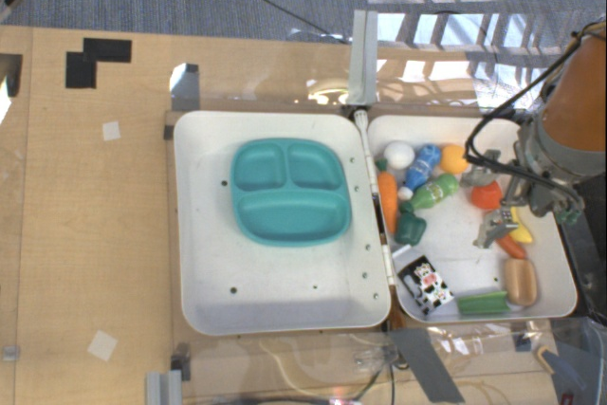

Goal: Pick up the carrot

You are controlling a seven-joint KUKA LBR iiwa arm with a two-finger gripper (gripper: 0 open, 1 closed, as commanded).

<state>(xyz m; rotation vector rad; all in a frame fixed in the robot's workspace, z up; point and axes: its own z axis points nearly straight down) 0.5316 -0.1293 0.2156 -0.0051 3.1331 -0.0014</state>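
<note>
Hand (500, 225) low over the right bin (560, 299), seemingly apart from the carrot (388, 200).

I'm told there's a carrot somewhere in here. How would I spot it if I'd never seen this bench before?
Look at the right-hand white bin, the one crowded with toys. Along its left wall, beside the divider between the bins, lies the carrot, a slim orange stick pointing up and down the picture. Its neighbours there are rounder: a white ball above it and a dark green piece beside its lower end.

no readable text or numbers anywhere, black-and-white patterned box (426, 285) in the right bin (560, 299) too blurred to read
</note>
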